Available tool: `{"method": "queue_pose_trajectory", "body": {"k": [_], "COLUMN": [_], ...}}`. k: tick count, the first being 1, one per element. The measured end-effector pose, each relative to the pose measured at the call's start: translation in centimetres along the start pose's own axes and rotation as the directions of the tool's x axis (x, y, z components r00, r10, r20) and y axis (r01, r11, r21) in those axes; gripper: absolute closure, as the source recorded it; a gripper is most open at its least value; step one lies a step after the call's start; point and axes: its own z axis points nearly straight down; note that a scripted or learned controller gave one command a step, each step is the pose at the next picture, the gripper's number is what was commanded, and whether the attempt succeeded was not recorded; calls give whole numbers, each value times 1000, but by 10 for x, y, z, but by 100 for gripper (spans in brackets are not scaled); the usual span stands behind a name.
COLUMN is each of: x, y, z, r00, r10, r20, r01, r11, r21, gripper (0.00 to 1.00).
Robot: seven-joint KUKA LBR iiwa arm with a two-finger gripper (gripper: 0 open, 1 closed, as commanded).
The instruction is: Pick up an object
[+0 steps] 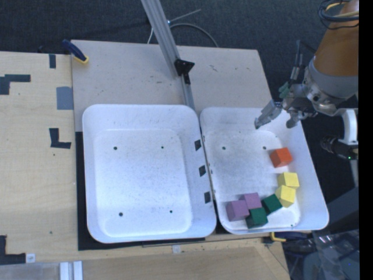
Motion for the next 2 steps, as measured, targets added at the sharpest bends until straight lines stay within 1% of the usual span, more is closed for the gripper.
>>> {"method": "queue_pose_trajectory", "body": {"k": [1, 2], "x": [-28, -26], "y": [40, 42], "z": [82, 67], "r00": [1000, 1000], "r10": [2, -1], "r20": [1, 1], "r01": [-2, 1], "r11": [1000, 1000], "r21": [8, 0], "gripper": [0, 100]}}
